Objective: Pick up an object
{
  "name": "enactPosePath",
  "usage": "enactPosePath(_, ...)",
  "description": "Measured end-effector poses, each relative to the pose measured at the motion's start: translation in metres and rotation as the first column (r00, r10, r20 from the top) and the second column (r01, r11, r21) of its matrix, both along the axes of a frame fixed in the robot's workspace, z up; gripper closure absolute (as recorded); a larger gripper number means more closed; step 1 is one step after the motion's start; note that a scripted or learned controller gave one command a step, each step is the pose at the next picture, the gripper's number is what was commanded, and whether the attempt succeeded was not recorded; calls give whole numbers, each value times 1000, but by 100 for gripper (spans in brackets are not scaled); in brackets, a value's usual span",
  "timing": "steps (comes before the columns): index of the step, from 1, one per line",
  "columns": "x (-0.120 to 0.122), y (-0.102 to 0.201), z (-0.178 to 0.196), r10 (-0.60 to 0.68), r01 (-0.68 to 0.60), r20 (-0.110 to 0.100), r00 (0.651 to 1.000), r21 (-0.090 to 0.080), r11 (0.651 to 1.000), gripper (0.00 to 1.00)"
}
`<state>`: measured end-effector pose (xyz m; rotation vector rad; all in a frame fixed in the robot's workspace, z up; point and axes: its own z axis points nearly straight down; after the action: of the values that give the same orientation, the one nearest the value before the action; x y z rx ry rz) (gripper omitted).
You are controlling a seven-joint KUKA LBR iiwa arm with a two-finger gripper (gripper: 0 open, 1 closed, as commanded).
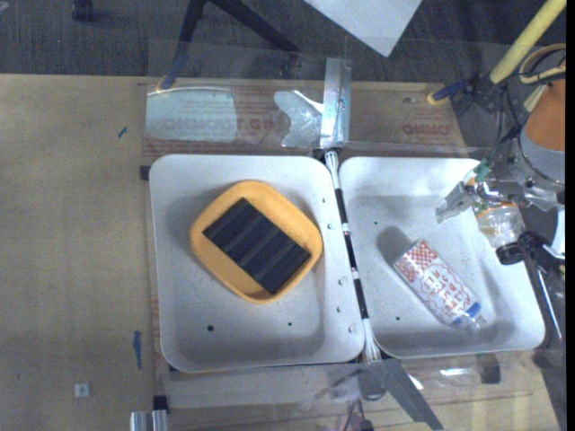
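A yellow-orange pad with a black ribbed top lies slantwise in the middle of the left bin. A clear plastic bottle with a red-and-white label lies on its side in the right bin, its cap pointing to the near right. My gripper hangs over the far right part of the right bin, up and to the right of the bottle and apart from it. The orange band of the arm shows above it at the right edge.
The two bins meet at a ridge down the middle. Behind them lie a taped cardboard strip and an upright metal bracket. Cables and a yellow pole crowd the far right corner. A chair base stands on the floor behind.
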<state>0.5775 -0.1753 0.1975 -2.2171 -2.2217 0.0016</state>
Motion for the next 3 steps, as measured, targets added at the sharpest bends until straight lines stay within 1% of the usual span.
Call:
enactPosePath(1,-33,22,-77,55,-55,4,998,-2,998,0)
enactPosePath(2,-5,-22,-106,67,-67,4,998,-2,998,0)
enactPosePath(3,-4,-23,-96,65,-65,7,998,-3,998,100)
